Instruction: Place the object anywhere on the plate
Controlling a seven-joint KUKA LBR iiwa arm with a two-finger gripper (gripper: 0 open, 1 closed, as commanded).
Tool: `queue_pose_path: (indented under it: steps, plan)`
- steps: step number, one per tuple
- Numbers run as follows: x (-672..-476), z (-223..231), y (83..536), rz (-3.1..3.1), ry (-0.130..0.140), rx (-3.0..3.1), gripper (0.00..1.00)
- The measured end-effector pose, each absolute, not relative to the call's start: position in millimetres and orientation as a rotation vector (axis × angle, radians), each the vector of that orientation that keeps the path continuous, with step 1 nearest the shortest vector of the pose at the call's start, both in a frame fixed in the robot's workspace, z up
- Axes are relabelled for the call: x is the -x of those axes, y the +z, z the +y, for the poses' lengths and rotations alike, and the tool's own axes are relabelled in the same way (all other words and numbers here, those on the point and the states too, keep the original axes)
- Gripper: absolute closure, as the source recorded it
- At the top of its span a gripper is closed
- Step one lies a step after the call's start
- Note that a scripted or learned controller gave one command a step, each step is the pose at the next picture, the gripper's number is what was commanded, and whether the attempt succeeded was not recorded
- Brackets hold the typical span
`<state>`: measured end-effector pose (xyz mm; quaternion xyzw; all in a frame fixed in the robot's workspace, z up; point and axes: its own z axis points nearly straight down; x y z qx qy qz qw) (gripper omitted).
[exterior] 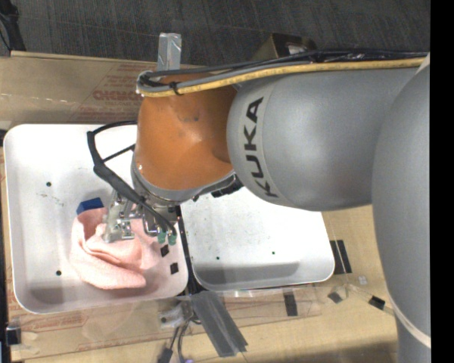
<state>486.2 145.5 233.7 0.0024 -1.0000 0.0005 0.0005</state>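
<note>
A pink plate [113, 263] lies in the left bin [30, 203], towards its near right corner. A small blue object [91, 203] rests at the plate's far left edge, partly hidden by the plate's rim. My gripper [121, 225] hangs low over the far part of the pink plate, just to the right of the blue object. The orange wrist band [181, 142] and the grey arm [318, 119] cover the back of both bins.
The right bin [250, 255] sits beside the left one, its far part under the arm. A black cable [98, 153] loops from the wrist over the left bin. Brown cardboard [60, 89] lines the bench behind the bins.
</note>
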Motion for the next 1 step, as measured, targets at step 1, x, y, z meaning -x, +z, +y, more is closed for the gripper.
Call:
queue_pose_path:
  steps: [1]
  plan:
    - [-486.4, 145.3, 233.8, -3.141, 0.001, -0.006, 0.0]
